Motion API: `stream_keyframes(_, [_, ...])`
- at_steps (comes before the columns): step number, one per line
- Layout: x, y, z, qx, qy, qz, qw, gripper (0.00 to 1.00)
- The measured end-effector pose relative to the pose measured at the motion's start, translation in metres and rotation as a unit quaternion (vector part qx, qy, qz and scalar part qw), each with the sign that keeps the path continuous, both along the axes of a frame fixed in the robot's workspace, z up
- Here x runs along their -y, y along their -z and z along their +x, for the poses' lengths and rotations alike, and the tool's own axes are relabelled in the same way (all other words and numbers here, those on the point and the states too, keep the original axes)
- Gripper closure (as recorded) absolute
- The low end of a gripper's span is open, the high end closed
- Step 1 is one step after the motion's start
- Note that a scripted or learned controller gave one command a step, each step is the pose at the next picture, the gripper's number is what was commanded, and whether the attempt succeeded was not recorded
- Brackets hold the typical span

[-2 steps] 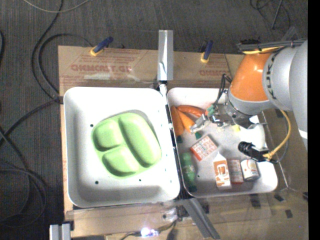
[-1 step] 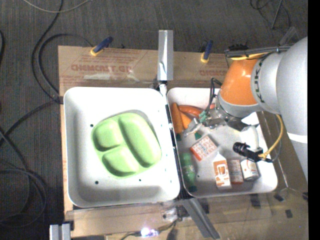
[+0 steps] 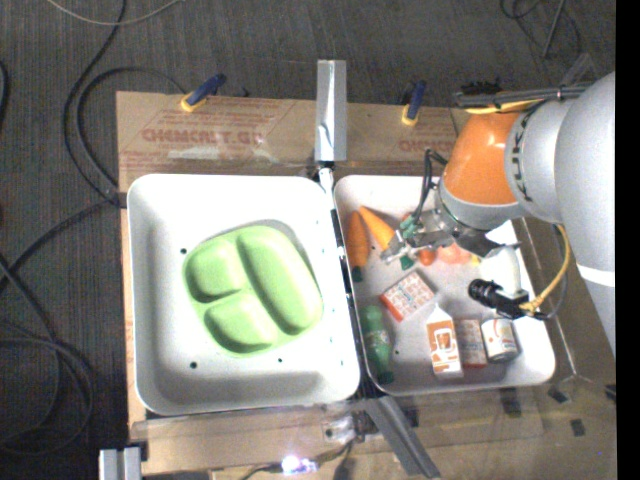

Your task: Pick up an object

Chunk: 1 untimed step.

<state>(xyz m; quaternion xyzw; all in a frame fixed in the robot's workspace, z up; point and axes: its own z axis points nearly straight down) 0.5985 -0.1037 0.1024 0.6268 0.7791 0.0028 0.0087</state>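
Note:
My gripper (image 3: 405,246) hangs over the upper middle of the right bin (image 3: 540,368), its fingers pointing down-left. It is just right of an orange carrot-like piece (image 3: 366,230) and above a small red and white box (image 3: 408,294). Something small and red-orange (image 3: 432,256) lies right under the wrist; I cannot tell whether it is between the fingers. Lower in the bin stand an orange and white carton (image 3: 443,346), a small can (image 3: 500,338) and a green bottle (image 3: 377,336).
The left bin (image 3: 150,218) holds a green three-compartment plate (image 3: 252,286). A metal post (image 3: 331,108) rises behind the divider between the bins. A black cable connector (image 3: 492,294) juts from the arm over the right bin. Clamps (image 3: 203,90) pin the cardboard at the back.

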Motion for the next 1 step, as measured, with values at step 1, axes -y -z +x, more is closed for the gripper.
stream_keyframes(1, [-0.0479,-0.1044,0.0427,-0.009,0.010,0.0026,0.9999,1.00])
